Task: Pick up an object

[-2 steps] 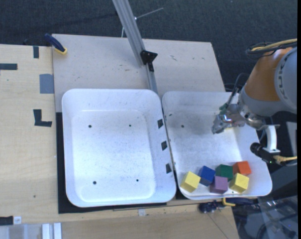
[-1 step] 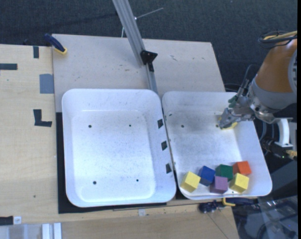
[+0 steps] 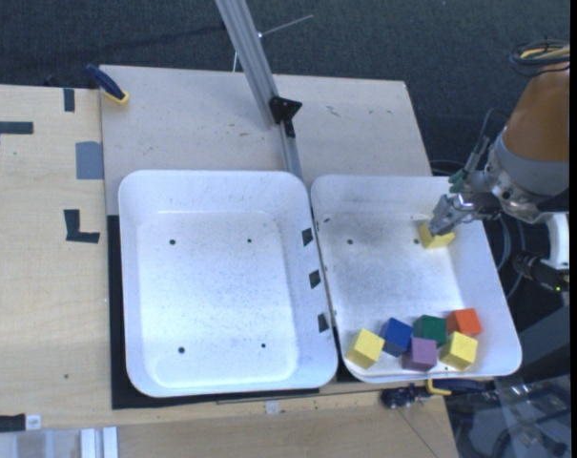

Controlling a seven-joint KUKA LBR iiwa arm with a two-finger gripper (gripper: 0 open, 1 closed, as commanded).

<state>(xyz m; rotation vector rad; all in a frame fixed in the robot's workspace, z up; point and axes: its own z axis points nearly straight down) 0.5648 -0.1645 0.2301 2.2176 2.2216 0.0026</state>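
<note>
Camera view shows the gripper [image 3: 447, 219] low over a yellow block [image 3: 437, 239] at two o'clock in the right bin [image 3: 383, 284]. Whether it grips, I cannot tell. It seems the grasping step; next a straight lift.

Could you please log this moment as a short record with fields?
arm: reaches in from the right, tool low over the right bin
at tool: yellow block, near the bin's upper right; grasp unclear
cluster at near edge: yellow cube, blue cube, purple cube, green cube, orange cube, another yellow cube
left bin: white, speckled
</note>
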